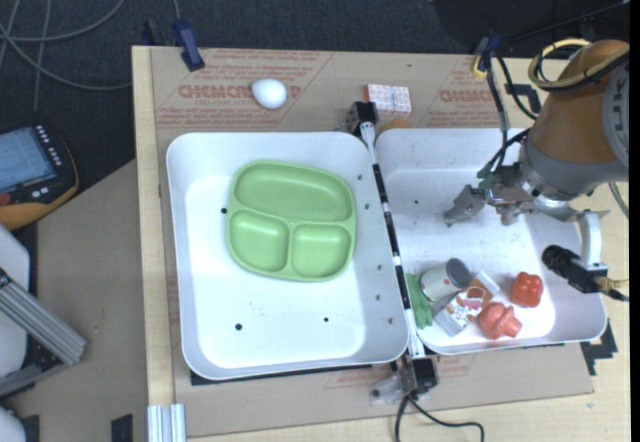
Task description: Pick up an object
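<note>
My gripper [488, 209] hovers over the upper middle of the right bin [420, 170]. It is open, its fingers [462, 209] spread wide with nothing between them. The loose objects lie below it along the bin's near edge. They are a small grey can [443, 281] on its side, a red pepper-like toy [526, 289], a second red piece [497, 319] and a flat printed packet [461, 309]. A green strip [417, 304] lies against the bin's left wall.
The left bin [200, 320] holds a green divided plate [291, 220]. On the bench behind the bins sit a white egg-shaped ball [268, 92] and a small patterned box [388, 98]. A blue clamp [187, 43] grips the far edge.
</note>
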